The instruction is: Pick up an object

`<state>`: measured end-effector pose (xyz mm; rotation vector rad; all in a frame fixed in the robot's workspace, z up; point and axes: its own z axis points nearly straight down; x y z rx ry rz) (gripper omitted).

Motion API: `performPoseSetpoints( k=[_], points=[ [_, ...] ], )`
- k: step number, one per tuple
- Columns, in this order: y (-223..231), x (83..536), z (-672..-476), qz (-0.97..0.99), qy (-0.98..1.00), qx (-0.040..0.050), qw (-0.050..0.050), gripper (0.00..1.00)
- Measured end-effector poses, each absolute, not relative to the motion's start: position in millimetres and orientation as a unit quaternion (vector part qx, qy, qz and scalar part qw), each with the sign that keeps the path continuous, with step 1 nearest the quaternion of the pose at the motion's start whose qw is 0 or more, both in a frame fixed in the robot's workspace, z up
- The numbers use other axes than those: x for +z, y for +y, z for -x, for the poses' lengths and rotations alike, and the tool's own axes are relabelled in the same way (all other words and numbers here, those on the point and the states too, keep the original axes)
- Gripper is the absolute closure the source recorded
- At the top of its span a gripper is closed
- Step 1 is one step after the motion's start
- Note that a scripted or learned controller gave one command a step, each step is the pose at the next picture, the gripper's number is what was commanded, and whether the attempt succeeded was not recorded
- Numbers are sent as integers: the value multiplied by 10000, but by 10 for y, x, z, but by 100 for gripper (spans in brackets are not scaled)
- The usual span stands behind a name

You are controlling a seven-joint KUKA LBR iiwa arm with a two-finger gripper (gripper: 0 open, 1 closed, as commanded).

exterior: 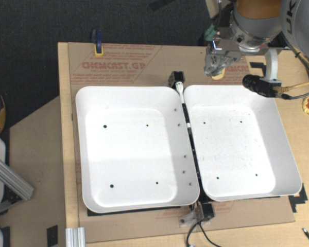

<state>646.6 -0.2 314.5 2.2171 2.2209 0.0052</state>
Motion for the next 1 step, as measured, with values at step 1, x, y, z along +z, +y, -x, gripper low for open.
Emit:
performPoseSetpoints(
  k=[1],
  points=[
    [-212, 3297, -6368, -7078, 7065, 13, 21, 100]
  ],
)
